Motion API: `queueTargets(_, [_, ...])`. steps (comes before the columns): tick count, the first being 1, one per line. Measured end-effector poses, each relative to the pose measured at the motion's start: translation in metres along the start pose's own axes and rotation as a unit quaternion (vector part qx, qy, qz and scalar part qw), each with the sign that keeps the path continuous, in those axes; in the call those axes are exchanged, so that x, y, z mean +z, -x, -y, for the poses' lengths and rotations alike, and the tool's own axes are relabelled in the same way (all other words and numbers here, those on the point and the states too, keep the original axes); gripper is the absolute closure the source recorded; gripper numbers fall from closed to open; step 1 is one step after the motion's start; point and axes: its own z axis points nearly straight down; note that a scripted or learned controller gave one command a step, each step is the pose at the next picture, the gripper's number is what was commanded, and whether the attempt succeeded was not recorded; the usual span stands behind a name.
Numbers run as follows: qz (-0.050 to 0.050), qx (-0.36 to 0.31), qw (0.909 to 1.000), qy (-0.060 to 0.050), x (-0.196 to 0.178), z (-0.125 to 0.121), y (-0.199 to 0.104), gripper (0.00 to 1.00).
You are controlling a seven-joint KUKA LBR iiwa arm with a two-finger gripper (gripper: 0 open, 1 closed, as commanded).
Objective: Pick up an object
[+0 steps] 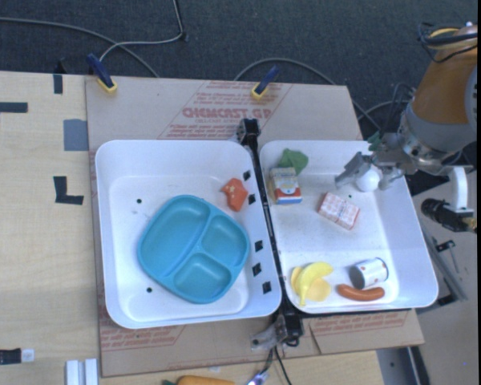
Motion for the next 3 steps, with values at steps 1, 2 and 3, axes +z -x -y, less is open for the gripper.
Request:
queueTargets(1, [0.000, -0.001, 1.0000, -0.001, 0.086, -0.015, -0.008, 0.00])
queueTargets(2, [0.004, 0.000, 1.0000, 0.006, 0.132, -0.036, -0.006, 0.00])
queueTargets(3, [0.004, -0.001, 0.9999, 0.011, 0.119, -0.039, -0.007, 1.00])
